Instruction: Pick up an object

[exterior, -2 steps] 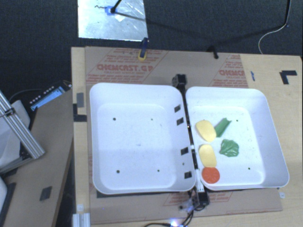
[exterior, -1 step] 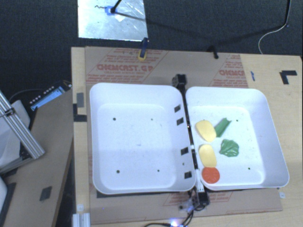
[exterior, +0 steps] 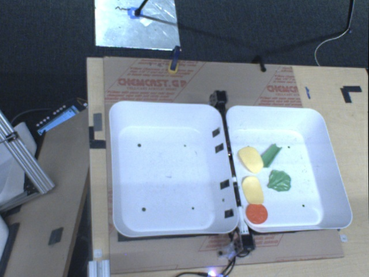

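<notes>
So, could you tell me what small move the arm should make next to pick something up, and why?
Probably it should come in over the right bin and stop above the orange-red disc. All five pieces lie in that bin: two yellow ovals, a green strip, a green leafy piece and the disc. The disc lies nearest the front rim, with bare floor to its right.

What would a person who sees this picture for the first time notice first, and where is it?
The eye goes to the small coloured things grouped in the left part of the right bin: two yellow pieces, a dark green strip, a green leafy piece and an orange-red disc near its front-left corner. Next comes the shiny silver sheet on the dark floor behind the bench.
</notes>
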Tool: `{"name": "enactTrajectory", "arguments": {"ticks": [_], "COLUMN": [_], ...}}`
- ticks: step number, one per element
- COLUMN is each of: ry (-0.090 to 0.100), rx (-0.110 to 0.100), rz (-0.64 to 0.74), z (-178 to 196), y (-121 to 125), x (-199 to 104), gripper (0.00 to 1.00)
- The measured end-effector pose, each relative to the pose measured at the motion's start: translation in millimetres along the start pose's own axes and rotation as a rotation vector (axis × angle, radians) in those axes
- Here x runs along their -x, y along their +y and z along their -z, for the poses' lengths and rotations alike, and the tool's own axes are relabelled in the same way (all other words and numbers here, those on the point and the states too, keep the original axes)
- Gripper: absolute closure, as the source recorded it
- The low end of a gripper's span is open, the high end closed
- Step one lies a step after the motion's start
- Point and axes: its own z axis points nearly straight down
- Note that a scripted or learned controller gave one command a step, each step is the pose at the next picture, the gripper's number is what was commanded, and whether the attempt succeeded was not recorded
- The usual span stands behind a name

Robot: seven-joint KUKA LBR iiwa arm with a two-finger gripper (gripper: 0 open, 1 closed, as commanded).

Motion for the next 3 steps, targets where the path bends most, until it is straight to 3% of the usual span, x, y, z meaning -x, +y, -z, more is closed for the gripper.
{"name": "enactTrajectory", "arguments": {"ticks": [1,2,3], "ry": [0.0,0.005,-0.005], "rx": [0.0,-0.008,0.004], "rz": [0.001,0.013,-0.003], "z": [-0.5,-73.6,-50.0], "y": [-14.5,-34.9,14.0], "x": [-0.3,-98.9,-12.7], "gripper": [1.0,1.0,1.0]}}
